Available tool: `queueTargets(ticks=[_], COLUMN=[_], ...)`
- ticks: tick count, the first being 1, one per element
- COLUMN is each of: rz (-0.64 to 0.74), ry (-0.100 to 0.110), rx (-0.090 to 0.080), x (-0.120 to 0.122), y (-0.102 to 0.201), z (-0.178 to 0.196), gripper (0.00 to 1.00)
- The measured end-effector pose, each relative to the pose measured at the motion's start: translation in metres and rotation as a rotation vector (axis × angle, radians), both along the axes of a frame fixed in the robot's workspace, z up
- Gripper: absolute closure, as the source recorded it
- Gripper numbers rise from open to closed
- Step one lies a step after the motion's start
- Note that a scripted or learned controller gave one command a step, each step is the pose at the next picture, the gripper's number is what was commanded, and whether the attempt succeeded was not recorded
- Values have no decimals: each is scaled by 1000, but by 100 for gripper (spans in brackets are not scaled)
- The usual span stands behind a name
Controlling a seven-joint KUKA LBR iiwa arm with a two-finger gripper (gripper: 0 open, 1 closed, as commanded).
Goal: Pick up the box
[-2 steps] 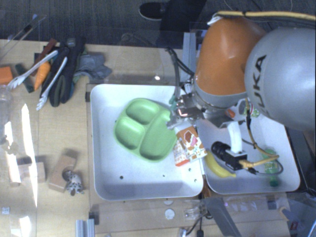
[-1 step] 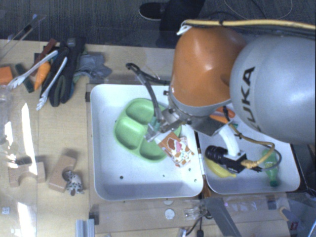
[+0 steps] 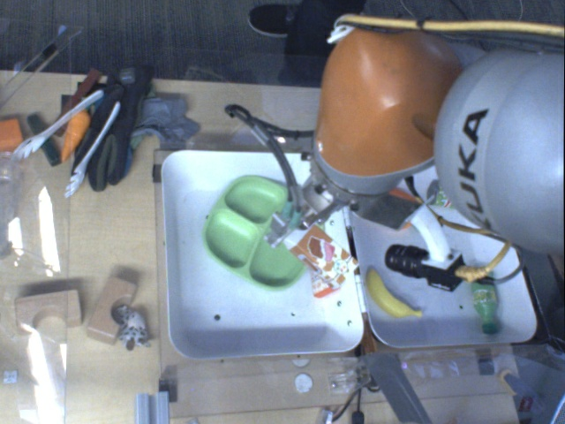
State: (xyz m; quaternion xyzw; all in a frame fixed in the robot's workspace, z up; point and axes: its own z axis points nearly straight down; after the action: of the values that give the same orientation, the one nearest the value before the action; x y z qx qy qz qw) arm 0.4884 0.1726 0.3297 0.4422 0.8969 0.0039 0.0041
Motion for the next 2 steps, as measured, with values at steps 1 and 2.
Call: queueTargets(ticks=[1, 2], rz=[-50, 111], ry=[-3, 5], rx=[1, -2], x=[1, -1], y=[-46, 15], z=[22, -15], gripper=[100, 100])
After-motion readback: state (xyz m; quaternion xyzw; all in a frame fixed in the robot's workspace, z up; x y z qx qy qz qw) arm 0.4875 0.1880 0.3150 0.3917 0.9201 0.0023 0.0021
